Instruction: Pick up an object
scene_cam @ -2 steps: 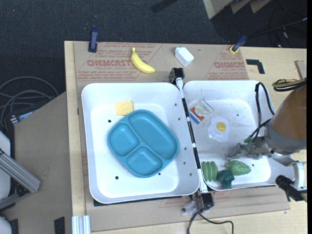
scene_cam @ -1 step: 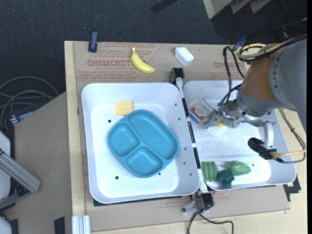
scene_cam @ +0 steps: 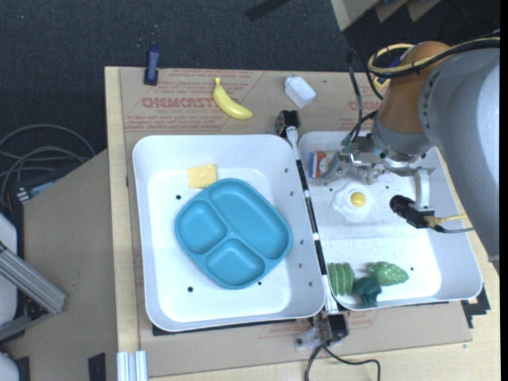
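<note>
Right bin (scene_cam: 452,272): arm hides far corner; fingers (scene_cam: 355,167) above fried egg (scene_cam: 354,202), state unclear.

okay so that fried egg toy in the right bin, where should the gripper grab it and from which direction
Probably from straight above, closing across the raised yellow yolk of the fried egg. The egg lies flat on the floor of the right bin, so its thin white edge gives fingers little to catch, while the yolk bump stands up in the middle. The gripper sits just beyond it, so a short move should line it up.
</note>
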Robot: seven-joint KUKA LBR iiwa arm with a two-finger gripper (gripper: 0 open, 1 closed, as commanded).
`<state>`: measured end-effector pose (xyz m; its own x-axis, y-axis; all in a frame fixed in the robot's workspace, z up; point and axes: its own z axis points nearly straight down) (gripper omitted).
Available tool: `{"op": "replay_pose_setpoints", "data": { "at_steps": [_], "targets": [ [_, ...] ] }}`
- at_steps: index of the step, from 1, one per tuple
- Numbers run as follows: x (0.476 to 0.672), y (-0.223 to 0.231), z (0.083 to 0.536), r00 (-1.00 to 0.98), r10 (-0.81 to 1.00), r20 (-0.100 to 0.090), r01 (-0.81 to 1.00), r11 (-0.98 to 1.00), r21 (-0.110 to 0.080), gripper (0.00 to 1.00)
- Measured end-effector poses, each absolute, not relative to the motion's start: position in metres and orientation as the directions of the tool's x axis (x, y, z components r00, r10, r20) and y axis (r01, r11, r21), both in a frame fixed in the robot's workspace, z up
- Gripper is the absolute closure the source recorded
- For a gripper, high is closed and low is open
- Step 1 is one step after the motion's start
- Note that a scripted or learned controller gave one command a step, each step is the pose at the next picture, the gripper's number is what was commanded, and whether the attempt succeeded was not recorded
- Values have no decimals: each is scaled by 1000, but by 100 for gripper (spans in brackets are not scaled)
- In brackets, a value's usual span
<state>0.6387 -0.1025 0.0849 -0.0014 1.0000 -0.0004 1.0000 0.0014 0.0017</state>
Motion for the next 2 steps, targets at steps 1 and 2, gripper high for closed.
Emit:
{"op": "replay_pose_setpoints", "data": {
  "at_steps": [1,2],
  "targets": [
    [611,-119,85,0,1000,0,1000,0,-2,0],
    [612,-119,96,-1,1000,-2,1000,1,2,100]
  ]
}}
